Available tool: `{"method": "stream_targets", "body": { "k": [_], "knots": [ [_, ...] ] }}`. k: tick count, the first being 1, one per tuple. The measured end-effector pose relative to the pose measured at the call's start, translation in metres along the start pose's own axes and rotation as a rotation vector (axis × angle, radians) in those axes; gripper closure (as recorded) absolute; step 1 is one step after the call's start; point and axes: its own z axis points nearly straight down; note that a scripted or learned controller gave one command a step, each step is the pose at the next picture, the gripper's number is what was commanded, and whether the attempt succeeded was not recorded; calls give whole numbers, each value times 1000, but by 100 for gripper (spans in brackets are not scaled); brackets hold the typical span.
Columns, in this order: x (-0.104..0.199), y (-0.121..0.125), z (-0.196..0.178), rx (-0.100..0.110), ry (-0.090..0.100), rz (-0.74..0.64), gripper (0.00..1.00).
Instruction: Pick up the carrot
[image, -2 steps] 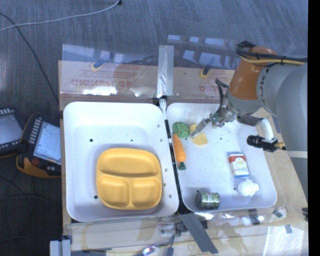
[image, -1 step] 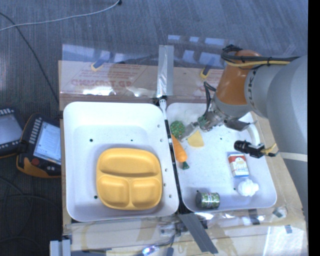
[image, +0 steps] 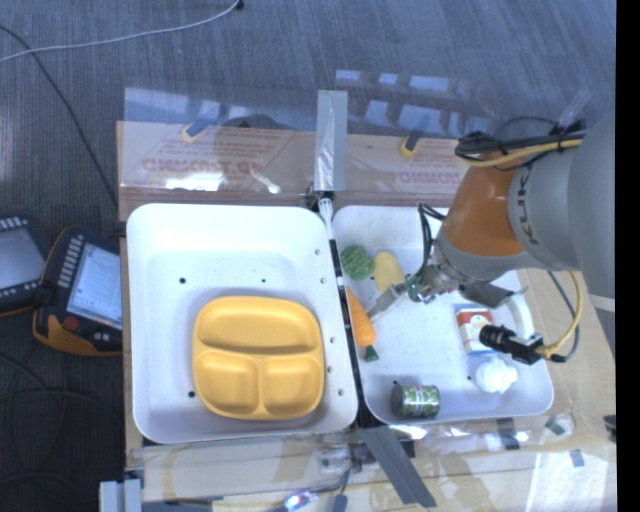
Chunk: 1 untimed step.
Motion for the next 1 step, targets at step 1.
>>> {"method": "stream_targets", "body": {
  "k": [1],
  "knots": [
    [-56, -45, 0, -3, -1, -237, 0]
  ]
}}
